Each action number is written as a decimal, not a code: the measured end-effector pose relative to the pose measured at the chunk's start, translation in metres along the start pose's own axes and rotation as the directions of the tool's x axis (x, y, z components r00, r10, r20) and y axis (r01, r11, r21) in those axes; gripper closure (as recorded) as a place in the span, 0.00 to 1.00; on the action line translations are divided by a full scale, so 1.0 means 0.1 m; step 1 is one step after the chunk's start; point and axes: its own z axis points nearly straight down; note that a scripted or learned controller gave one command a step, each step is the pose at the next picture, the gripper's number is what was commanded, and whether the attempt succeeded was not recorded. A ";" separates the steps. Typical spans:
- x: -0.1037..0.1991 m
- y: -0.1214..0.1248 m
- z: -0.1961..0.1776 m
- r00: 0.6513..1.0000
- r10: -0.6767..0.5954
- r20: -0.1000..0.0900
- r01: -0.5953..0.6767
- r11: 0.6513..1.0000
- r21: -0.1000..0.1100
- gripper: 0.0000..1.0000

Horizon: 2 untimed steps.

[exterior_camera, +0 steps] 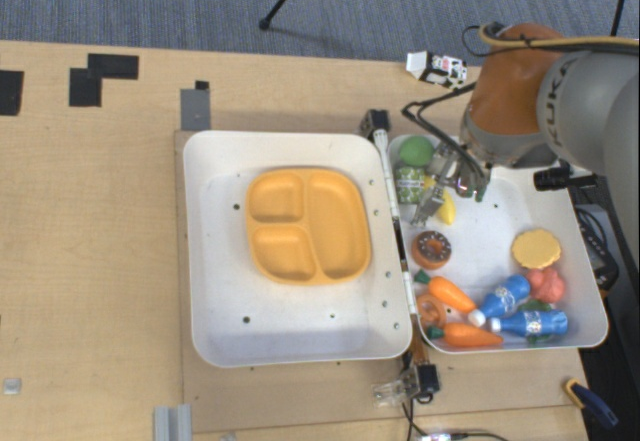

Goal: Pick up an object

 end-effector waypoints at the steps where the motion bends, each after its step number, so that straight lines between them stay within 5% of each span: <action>1: 0.11 -0.11 0.00 0.971 0.238 0.007 -0.238 0.971 0.000 0.00; 2: 0.11 -0.10 0.00 0.971 0.237 0.008 -0.237 0.971 0.000 0.00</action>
